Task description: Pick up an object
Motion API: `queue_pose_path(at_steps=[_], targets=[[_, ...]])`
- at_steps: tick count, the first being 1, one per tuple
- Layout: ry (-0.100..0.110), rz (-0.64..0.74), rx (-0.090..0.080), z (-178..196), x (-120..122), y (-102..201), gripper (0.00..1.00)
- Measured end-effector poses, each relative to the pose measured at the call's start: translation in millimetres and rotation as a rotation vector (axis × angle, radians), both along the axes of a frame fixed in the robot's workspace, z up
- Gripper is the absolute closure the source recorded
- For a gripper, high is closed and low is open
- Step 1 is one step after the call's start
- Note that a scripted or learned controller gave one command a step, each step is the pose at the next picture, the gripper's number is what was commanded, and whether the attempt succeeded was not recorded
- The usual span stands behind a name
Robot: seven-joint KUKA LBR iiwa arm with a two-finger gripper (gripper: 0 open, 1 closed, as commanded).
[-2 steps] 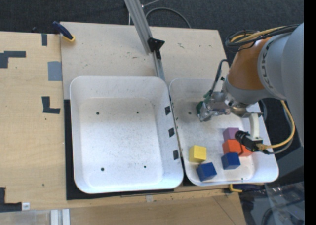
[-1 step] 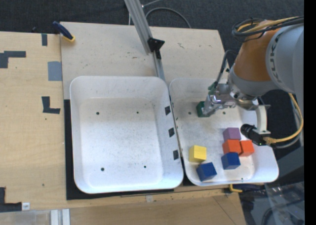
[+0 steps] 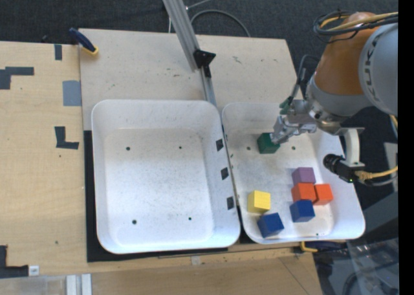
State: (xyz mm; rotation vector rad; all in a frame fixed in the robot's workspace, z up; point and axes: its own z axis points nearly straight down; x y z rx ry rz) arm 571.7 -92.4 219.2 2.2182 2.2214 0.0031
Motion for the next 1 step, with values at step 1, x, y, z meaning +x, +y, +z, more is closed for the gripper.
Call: queue_pose_path(at_steps=[1], targets=[[0.005, 0.004, 0.002, 10.5, -18.0, 43.8, 1.00]])
